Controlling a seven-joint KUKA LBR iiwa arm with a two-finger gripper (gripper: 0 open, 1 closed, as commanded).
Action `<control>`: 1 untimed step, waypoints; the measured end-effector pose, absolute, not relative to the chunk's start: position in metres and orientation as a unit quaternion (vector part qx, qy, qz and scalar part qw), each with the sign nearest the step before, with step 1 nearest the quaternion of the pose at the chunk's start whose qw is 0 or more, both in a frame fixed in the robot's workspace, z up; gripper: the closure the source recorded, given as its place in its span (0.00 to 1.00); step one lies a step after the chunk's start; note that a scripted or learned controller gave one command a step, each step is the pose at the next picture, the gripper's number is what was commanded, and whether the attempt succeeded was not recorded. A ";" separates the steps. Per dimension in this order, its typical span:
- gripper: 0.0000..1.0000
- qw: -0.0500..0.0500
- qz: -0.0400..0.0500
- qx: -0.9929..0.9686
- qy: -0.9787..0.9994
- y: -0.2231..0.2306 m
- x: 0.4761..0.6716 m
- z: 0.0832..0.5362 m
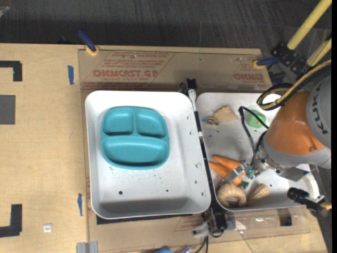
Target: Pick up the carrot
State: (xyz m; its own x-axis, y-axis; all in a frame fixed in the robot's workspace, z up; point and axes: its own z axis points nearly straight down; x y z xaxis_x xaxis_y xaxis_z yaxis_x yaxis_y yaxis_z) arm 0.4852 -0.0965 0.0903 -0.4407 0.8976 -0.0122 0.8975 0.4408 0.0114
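Observation:
An orange carrot [223,166] lies in the right bin [231,136], near its left wall and toward the front. My gripper [246,172] hangs low over the carrot's right end, close to it or touching it. The arm's orange band [295,125] and grey wrist cover the bin's right half.
A teal divided plate [135,137] sits in the left bin [105,194]. Just in front of the carrot lie a ridged beige shell-like piece [231,194] and a smaller tan piece [259,192]. A beige item [224,113] and a green item [255,120] rest at the right bin's back.

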 end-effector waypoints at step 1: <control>1.00 0.012 0.002 0.528 0.849 -0.097 0.487 0.101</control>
